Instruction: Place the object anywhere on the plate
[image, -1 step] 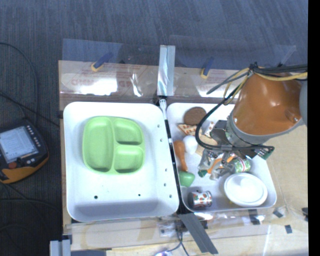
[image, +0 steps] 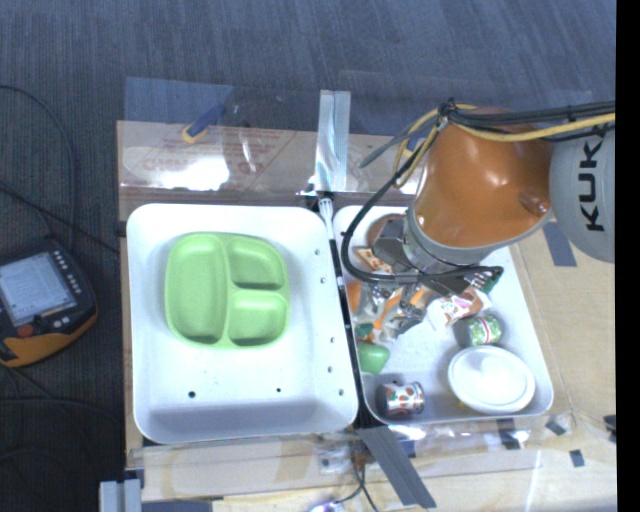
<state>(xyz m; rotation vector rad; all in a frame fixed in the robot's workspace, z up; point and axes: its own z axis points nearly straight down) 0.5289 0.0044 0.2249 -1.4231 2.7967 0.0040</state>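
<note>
Bench w/ green plate (image: 227, 289); arm (image: 590, 190) reads "KU", rest cropped.

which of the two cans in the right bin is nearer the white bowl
The can with the green and red label, just above the white bowl and nearly touching its rim. The other can lies off to the bowl's left.

I'm seeing even, fairly bright overhead light; the left bin (image: 235, 410) is reading near blown-out white. Glare is flaring off the clear plastic sheet (image: 215, 160) behind the bins and off tape along the front edge. The arm (image: 480, 185) is casting a soft shadow into the right bin (image: 535, 345), muddying the clutter there. Focus is looking soft overall, small items blurring. The dark floor (image: 60, 100) is going dim and grainy.
</note>
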